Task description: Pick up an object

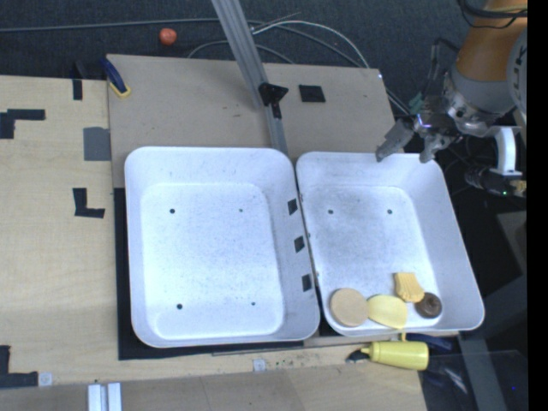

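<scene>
The right bin (445,221) holds a cluster of small objects at its near edge: a tan round disc (348,306), a pale yellow piece (389,311), a small orange-yellow block (408,286) and a dark brown round piece (429,305). My gripper (408,145) hangs at the far right corner of that bin, above its rim, well away from the objects. Its two fingers are spread apart and open, with nothing between them.
The left bin (137,229) sits beside the right one. A yellow-handled tool (396,354) lies on the bench just in front of the right bin. A grey pole (244,50) slants over the back of the bench. A small orange ball (168,35) lies far back.
</scene>
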{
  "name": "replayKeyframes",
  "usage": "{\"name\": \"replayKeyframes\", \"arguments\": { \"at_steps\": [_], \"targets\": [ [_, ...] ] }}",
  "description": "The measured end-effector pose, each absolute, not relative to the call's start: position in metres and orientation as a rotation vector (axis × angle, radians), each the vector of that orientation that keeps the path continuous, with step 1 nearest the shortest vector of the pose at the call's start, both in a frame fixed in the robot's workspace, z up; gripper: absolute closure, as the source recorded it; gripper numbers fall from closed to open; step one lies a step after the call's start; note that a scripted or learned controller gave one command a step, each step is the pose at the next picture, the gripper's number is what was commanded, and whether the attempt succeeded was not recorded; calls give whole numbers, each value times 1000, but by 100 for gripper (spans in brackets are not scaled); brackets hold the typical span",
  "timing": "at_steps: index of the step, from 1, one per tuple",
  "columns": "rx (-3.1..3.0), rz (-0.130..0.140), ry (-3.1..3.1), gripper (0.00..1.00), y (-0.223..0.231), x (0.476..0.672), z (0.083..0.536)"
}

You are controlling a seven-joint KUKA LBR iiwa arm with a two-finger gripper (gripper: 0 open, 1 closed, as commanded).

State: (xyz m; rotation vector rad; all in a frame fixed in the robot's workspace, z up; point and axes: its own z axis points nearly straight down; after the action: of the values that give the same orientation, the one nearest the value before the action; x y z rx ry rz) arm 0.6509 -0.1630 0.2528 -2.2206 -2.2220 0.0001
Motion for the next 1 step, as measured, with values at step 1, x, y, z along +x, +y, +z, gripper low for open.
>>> {"name": "replayKeyframes", "arguments": {
  "at_steps": [1],
  "targets": [
    [-2220,-2,-2224,0,-137,615,270]
  ]
}}
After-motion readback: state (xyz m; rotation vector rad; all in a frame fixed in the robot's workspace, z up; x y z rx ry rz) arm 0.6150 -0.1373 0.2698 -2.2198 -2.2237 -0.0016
